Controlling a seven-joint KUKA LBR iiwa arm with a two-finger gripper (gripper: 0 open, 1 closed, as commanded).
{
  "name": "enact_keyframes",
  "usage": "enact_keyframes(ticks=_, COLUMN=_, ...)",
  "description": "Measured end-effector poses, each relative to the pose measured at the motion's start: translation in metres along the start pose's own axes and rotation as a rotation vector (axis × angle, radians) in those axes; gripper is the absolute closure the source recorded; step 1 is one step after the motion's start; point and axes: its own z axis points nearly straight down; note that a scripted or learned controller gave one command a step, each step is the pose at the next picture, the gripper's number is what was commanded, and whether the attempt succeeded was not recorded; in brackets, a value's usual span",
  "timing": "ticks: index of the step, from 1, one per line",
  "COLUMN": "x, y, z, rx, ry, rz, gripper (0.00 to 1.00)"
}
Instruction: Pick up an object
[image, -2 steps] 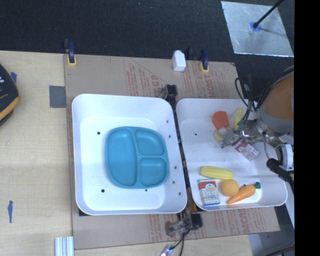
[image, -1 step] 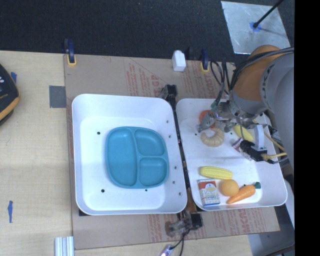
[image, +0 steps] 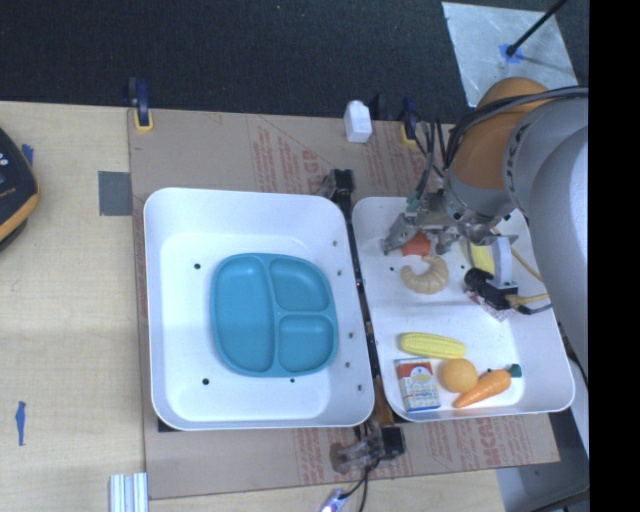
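Two shallow white bins side by side on the bench. Left bin (image: 160, 300): one blue divided plate (image: 274, 313), three compartments, long axis running near–far, slightly tilted.

Right bin (image: 545, 345): objects counted one of each.
- One croissant (image: 427, 276), tan, curved; long axis roughly left–right, ends turned toward the far side. Sits in the far half of the bin, just near of the gripper.
- One corn cob (image: 431, 345), yellow, long axis left–right, right end tipped slightly nearer. Middle of the bin.
- One orange (image: 458, 375), round, just near of the corn.
- One carrot (image: 485, 388), long axis left–right on a slant; pointed tip toward near-left, green top toward far-right. Touching or just beside the orange.
- One small carton (image: 417, 385), red and white with a blue edge, near-left corner of the bin, long axis near–far.
- One yellow item (image: 482, 256), partly hidden under the wrist; kind unclear.
- A red item (image: 417, 244) under the gripper, mostly hidden.

Gripper (image: 420, 232) is low over the far-left part of the right bin, arm (image: 545, 170) reaching in from the right. Finger state: cannot tell; the fingers are a dark cluttered mass against the red item. Cannot tell whether anything is held.
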Motion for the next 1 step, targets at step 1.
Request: enact_keyframes(ticks=1, x=-0.0279, y=-0.0002, z=-0.0002, rx=-0.001, ry=-0.001, rz=0.002, gripper=0.00)
